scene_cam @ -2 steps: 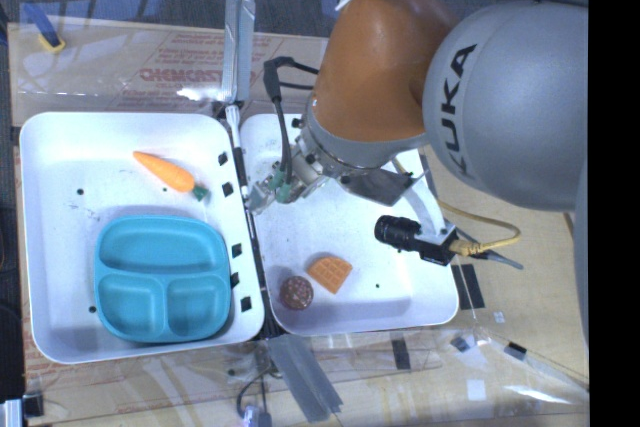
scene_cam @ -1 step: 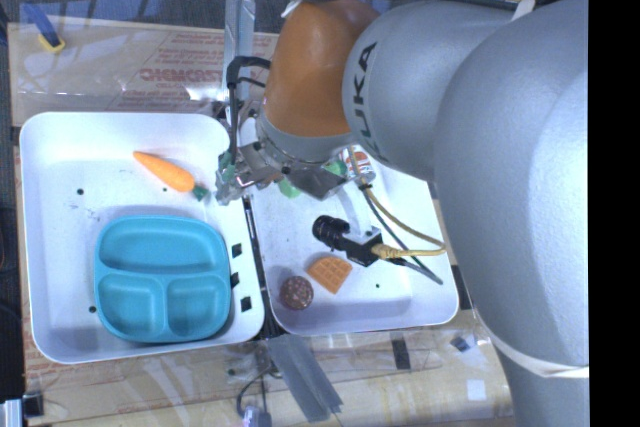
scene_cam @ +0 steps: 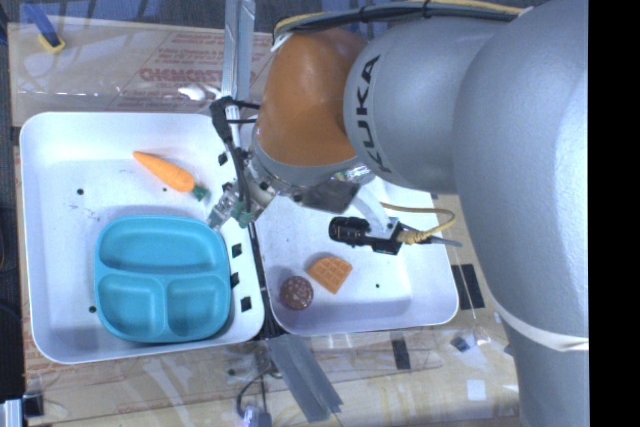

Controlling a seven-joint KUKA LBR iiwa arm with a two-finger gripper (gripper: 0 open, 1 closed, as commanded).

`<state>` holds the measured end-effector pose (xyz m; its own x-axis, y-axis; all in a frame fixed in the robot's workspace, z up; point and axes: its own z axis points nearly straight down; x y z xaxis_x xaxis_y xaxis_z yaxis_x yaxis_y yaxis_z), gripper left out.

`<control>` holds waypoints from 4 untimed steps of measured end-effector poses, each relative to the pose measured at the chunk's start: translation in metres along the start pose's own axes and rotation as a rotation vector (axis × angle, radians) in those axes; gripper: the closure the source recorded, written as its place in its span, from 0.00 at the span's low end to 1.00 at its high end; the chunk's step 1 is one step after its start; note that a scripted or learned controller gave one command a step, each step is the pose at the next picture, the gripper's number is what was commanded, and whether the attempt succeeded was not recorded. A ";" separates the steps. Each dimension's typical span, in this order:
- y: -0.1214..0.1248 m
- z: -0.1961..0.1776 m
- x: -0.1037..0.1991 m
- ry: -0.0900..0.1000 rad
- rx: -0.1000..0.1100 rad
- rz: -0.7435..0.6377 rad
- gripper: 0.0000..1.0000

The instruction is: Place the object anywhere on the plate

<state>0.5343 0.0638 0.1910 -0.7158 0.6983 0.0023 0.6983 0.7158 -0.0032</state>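
A blue three-compartment plate [scene_cam: 160, 280] lies in the front half of the left bin [scene_cam: 50, 175]. An orange carrot [scene_cam: 165, 171] with a green stub rests on the bin floor just behind the plate. My gripper [scene_cam: 227, 206] hangs over the left bin's right side, just off the plate's back right corner and to the right of the carrot's green end. I see nothing clearly held in it. The grey arm with its orange band covers much of the right bin.
In the right bin [scene_cam: 420, 310] lie a tan waffle piece [scene_cam: 330, 272] and a round brown cookie-like object [scene_cam: 296, 291] near the front. A black cable fitting [scene_cam: 362, 235] hangs from the arm above them. The bins' shared wall [scene_cam: 256, 285] runs beside the plate.
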 end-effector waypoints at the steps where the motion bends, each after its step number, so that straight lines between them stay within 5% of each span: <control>1: 0.011 -0.001 -0.017 -0.003 -0.003 0.216 1.00; 2: 0.035 0.000 -0.028 0.000 -0.001 0.882 1.00; 4: 0.036 -0.019 -0.026 0.001 0.006 0.865 1.00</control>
<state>0.5781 0.0716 0.2095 0.0670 0.9977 -0.0025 0.9977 -0.0671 -0.0096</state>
